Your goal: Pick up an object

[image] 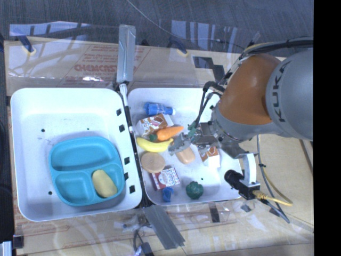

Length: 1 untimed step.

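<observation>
Tray with a yellow potato sits far left of your gripper. Banana and carrot lie just left of it; a tan piece sits right beneath. Whether it's gripping, you can't tell from up here.

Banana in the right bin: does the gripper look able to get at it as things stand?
Probably yes: the banana lies uncovered beside the gripper, though the carrot crowds its upper side.
</observation>
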### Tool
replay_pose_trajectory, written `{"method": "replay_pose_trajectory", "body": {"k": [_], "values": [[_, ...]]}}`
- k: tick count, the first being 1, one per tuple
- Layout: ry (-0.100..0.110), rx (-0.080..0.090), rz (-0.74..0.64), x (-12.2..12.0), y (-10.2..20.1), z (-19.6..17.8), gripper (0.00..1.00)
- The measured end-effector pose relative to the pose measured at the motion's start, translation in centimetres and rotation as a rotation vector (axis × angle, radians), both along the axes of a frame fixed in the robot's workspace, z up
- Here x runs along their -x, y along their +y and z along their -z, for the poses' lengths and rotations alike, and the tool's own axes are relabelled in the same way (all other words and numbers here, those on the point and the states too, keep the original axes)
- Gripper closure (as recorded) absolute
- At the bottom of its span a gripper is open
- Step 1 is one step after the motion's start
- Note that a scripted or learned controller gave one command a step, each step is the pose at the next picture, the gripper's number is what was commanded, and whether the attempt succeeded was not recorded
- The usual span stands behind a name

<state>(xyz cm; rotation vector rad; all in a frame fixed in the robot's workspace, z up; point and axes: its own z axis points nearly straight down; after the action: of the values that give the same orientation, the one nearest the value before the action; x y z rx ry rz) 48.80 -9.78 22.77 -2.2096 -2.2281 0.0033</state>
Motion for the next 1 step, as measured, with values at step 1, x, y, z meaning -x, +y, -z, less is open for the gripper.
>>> {"method": "replay_pose_trajectory", "body": {"k": [1], "values": [[0.0, -0.001, -0.264, -3.6, -4.42, 5.17, 0.0]]}}
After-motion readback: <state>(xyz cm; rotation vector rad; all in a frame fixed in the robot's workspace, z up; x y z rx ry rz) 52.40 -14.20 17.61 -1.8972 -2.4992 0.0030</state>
